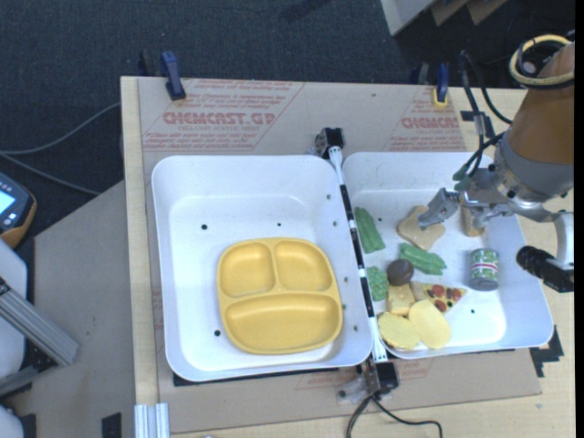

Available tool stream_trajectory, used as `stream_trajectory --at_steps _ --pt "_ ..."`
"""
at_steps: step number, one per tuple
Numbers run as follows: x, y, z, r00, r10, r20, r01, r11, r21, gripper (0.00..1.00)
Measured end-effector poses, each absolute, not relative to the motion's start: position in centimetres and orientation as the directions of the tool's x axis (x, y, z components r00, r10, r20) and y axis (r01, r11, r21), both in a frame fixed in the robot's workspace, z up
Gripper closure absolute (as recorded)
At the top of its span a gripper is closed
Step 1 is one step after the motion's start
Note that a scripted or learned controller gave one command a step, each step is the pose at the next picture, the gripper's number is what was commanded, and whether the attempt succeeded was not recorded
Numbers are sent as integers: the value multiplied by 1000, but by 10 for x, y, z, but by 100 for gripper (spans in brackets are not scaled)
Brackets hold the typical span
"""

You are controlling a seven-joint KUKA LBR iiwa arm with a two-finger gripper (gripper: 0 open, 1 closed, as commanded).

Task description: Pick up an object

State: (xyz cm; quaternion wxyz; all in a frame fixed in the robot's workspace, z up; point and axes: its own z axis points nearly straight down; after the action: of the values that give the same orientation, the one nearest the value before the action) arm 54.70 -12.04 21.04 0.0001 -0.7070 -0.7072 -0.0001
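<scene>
Bright even overhead light, soft shadows, sharp.

Both white bins [182,245] look like smooth, slightly glossy plastic. The yellow divided plate [276,295] is matt plastic. The bench board [274,117] beneath resembles printed cardboard, dull and flat.

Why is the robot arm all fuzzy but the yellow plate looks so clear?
In the camera view the arm is close to the lens at the right edge, so it looks soft and blurry; the yellow plate in the left bin is sharp and evenly lit, with only faint shadows in its sections; the right bin shows mild glare on its white wall.
</scene>
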Motion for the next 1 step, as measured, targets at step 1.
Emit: stream_trajectory --at_steps 1 --pt "574 -118 83 -2 1000 -1 1000 2 -2 0"
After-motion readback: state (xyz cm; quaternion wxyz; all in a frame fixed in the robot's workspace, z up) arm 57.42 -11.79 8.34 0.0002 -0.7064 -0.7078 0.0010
